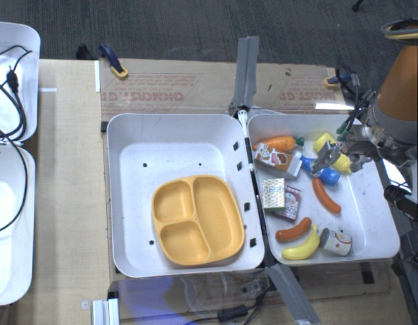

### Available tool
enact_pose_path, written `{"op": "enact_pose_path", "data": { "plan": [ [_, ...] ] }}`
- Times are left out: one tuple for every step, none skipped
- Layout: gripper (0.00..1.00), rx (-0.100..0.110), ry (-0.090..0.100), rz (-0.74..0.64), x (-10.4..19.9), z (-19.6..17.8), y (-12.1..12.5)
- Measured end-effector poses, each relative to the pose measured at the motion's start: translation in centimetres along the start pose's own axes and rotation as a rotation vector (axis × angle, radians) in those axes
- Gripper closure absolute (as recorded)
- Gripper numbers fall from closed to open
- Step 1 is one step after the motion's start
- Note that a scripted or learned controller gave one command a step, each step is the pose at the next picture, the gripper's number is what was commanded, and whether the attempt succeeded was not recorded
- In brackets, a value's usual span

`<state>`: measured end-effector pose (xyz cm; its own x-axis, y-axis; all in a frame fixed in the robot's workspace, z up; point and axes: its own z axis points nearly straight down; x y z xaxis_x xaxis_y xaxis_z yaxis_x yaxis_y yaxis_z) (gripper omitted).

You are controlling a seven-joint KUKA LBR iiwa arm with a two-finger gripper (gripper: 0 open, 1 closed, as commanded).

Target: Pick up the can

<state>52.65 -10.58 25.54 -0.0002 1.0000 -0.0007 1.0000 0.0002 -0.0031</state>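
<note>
**While the gripper is hung over the right bin, the can is left lying apart from it**

Where the arm (398, 107) is reached in from the right, the gripper (326, 160) is seen low over the far part of the right bin (364, 205). Whether it is released or clenched cannot be told, and nothing can be made out as held in it.

The can (337, 242), white and tipped on its side, is found well apart from the gripper, toward the view's lower edge and slightly to its right, close to the bin's near wall. It is touched by nothing of the gripper.

Just beside the can, on the side away from the arm, a banana (302, 247) is laid, and a red sausage (293, 230) is set just above that. Between the gripper and the can, a second sausage (326, 196) is laid at a slant. A blue toy (329, 176) is seen directly under the gripper's tip, and a yellow toy (324, 143) is placed just beyond it.

To the gripper's left, a carrot (280, 143) and a snack packet (271, 157) are found near the bin's far corner. A green box (273, 193) is overlapped with a purple packet (290, 203) lower down on that same side.

Far to the gripper's left, past the divider, the left bin (134, 181) is occupied by a yellow divided plate (195, 219).
</note>
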Motion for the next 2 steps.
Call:
{"op": "enact_pose_path", "data": {
  "plan": [
    [0.0,0.001,0.001,0.133,-6.28,10.83,-2.54],
    [1.0,0.001,0.001,0.136,-6.33,9.96,-2.5]
  ]
}}
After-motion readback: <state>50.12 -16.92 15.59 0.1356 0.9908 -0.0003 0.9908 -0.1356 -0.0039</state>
